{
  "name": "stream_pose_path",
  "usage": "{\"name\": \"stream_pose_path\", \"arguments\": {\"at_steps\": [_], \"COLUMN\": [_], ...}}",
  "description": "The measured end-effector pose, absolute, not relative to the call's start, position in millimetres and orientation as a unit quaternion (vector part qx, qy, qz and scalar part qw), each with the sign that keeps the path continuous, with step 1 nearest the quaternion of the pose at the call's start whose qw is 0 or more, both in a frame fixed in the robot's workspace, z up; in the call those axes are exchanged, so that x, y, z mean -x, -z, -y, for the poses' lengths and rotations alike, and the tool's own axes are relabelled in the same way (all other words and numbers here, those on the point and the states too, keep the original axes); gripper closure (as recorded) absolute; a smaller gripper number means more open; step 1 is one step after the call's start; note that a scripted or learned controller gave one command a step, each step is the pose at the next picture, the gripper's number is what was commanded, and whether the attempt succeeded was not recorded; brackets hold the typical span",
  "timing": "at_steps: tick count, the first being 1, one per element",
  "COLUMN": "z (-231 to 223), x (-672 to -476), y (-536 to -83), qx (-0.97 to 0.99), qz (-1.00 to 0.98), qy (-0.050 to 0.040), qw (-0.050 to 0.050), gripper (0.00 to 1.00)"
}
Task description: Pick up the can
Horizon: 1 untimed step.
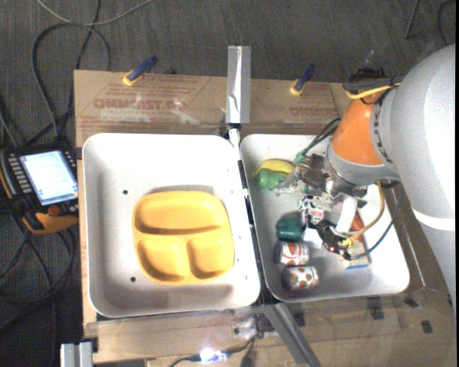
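Two cans (297, 264) lie at the near edge of the right bin (390, 281), touching, labels too blurred to read. My claw (321, 219) sits just above them over a jumble; whether it is wide or narrow I cannot tell. Faded red lettering on the cardboard (138, 105) is unreadable.

Bench (99, 90) under two bins (107, 205)

Can lying on its side in the right bin

The can (301, 277), red, white and green, lies on its side just below and left of the gripper (315, 214), near the bin's front wall, touching 1 similar red-and-white item above it.
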<state>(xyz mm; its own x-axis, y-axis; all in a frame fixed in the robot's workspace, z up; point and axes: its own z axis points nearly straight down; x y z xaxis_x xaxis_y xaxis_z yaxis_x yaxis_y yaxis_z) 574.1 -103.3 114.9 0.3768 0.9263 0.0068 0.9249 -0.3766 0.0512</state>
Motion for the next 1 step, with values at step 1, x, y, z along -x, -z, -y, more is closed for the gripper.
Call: {"name": "stream_pose_path", "arguments": {"at_steps": [1], "z": [129.8], "x": [-493.3], "y": [-89.4], "qx": [-0.823], "qz": [-0.568], "qy": [-0.0026], "qw": [0.006], "gripper": [0.0]}}
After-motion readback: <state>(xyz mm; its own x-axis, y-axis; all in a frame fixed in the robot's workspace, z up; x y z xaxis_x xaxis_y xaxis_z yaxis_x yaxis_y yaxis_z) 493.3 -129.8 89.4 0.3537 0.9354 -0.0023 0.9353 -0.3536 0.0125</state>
